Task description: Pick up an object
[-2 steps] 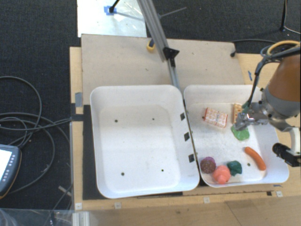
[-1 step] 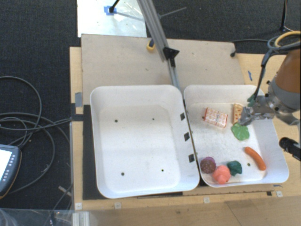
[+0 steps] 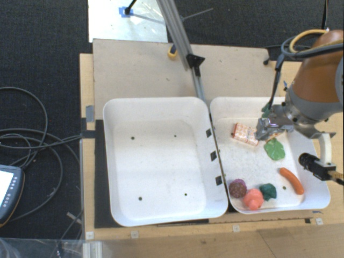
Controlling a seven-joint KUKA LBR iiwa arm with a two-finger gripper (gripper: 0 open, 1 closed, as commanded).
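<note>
one tool [image 3: 264, 130] beside pink box [image 3: 244, 134]

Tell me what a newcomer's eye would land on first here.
The grey and orange arm reaching in from the right, its gripper low beside a pink and white packet in the right bin. Next, the bright items there: green leaf, orange carrot, pink ball.

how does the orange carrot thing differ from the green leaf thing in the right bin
The orange carrot is long, thin and rod-like; the green leaf is broad and flat. The carrot lies nearer the bin's front right corner; the leaf sits further back, just below the gripper. Both lie in the right bin.
</note>
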